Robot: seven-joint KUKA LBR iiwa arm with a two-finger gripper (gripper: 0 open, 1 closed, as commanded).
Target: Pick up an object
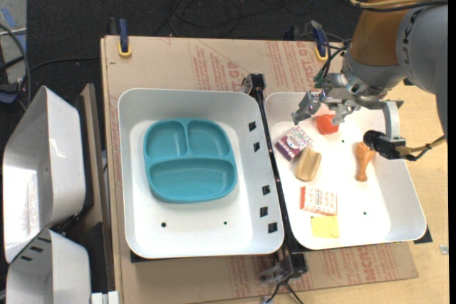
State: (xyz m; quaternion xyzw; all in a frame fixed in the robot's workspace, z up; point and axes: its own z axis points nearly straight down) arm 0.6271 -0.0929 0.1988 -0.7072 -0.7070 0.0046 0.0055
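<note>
We see the gripper (322, 109) hanging over the upper part of the right bin (399, 206), its fingers spread apart with nothing between them. Just beside it, toward the lower right, an orange-red block (327, 124) lies in the bin. Below and to the left lie a purple packet (293, 144) and a tan rounded piece (308, 165), close together. To the right an orange-brown drumstick-shaped toy (363, 161) lies well apart from them. Lower down we find a white and red packet (318, 201) and, just below it, a yellow square (325, 226). The left bin (135, 224) holds a teal divided plate (190, 159). Both bins rest on the brown surface (214, 60).
</note>
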